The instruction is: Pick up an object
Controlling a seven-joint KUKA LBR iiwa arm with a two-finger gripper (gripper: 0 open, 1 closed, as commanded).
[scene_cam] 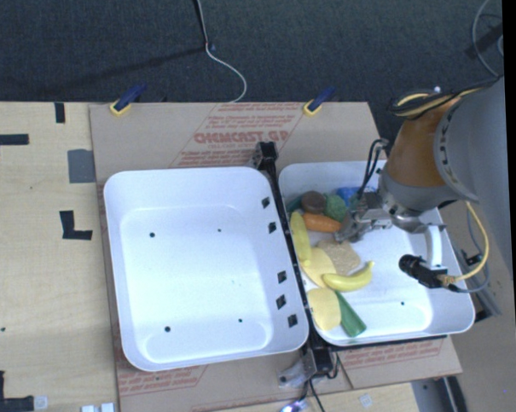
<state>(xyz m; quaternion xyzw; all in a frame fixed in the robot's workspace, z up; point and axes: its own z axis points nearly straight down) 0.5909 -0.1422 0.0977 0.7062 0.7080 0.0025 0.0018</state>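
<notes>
Desk seen from above at a slant, pale wood with black tape marks, a cardboard sheet with red print laid on it and held by blue-and-yellow clamps at the far edge; two shallow white bins are set side by side on the cardboard, touching along a black hinge strip. Left bin is shown with a bare white floor and a few small dark dots. Arm is seen reaching in from the right, grey body with an orange band above the wrist, cables looped around it, wrist lowered over the right bin. All objects are piled against the left wall of the right bin: a yellow banana curved across a tan block, a long pale yellow piece along the wall, another yellow piece nearer the front, a dark green piece beside it, an orange carrot-like piece at the back with a green item, a brown item and a bit of blue behind. Pincer is placed just beside the carrot-like piece at the pile's right edge; finger spacing cannot be told, and nothing is seen held
</notes>
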